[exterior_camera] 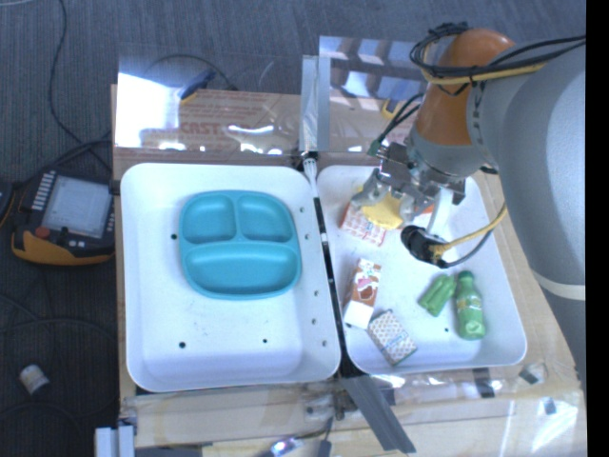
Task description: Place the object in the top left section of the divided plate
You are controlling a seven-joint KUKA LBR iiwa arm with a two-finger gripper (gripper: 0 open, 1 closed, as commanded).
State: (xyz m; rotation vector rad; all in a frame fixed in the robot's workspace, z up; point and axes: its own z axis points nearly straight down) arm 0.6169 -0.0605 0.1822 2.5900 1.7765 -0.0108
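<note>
Nearest us lay the front rim of the left bin [228, 377], broad and white, with the right bin [504, 350] beside it. We took the largest things first. In the left bin sat the divided plate [238, 244], teal, with two small sections along its far side and one long one in front; the top left section [209, 219] was bare.

Over the far end of the right bin hung the gripper [404, 196], lowered onto a small yellow object [383, 213] that lay touching a pink-and-white packet [362, 225]. We judged the yellow piece to be the task's thing, though it was partly hidden. Whether the pincer was released or clenched we could not tell, nor whether anything was caught.

It looked like a small toy food: light, probably stiff plastic, smooth and so rather slippery. We judged a grasp across its narrow width best, clear of the packet.

Smaller things lay nearer: a green bottle [468, 305], a green cylinder [438, 295], a patterned box [392, 337] and a brown-and-white packet [363, 288].
</note>
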